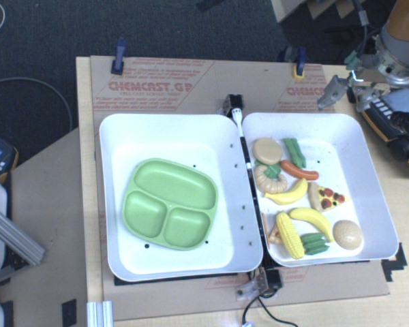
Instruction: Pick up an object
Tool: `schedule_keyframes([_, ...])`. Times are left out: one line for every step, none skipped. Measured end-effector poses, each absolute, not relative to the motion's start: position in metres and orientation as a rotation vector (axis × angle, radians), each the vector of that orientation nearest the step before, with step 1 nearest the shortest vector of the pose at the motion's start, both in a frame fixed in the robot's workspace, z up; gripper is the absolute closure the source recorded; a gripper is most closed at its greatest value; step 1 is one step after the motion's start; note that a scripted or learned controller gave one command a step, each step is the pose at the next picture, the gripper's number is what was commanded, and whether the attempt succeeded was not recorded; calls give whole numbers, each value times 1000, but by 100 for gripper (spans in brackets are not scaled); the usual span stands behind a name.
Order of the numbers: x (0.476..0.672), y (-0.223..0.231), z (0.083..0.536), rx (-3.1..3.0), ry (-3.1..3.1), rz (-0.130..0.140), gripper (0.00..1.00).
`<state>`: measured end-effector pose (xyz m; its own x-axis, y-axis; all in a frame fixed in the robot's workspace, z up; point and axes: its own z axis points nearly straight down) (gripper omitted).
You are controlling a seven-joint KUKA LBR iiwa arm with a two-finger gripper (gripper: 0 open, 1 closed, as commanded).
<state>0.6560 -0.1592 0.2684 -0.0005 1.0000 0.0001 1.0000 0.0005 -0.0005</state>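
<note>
Fingers (pixel 332 92) hang parted and empty above the right bin's (pixel 380 203) far rim; the toy food lies nearer the camera and lower, the green bean (pixel 294 152) closest, lengthwise toward them.

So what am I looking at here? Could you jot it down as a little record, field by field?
left bin: holds a green divided plate
right bin: holds toy food
toy food seen: two bananas, corn cob, hot dog, pizza slice, green beans, round bun
gripper: at the far right, beyond the right bin's back edge, above the bench and not over the food
fingers open or shut: cannot tell
object picked up: none visible yet
</note>
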Motion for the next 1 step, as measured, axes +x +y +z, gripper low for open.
schedule_keyframes([657,-159,280,-2222,-2226,-2,100])
